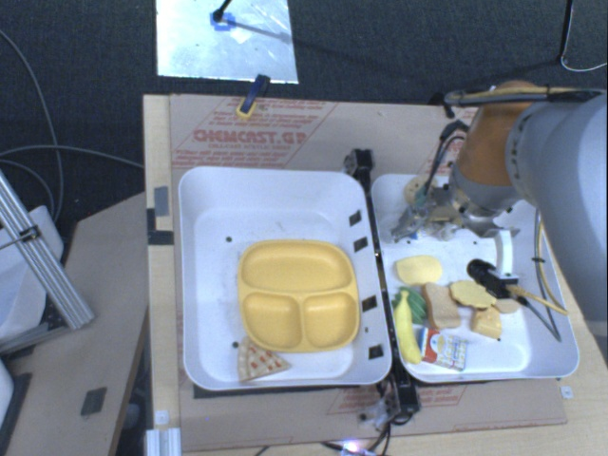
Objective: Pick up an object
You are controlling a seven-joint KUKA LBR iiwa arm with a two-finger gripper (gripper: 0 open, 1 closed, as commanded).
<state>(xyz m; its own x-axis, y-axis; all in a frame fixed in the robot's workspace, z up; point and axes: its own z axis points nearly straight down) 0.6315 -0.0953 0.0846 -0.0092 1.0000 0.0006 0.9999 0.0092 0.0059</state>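
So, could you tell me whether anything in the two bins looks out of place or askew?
One thing: the waffle-like wedge in the left bin lies beside the yellow divided tray, against its lower-left corner, not in a compartment. The other food pieces sit in the right bin.

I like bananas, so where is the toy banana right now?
The banana lies in the right bin, along that bin's left wall near the front, just left of the bread slice and below the yellow chip.
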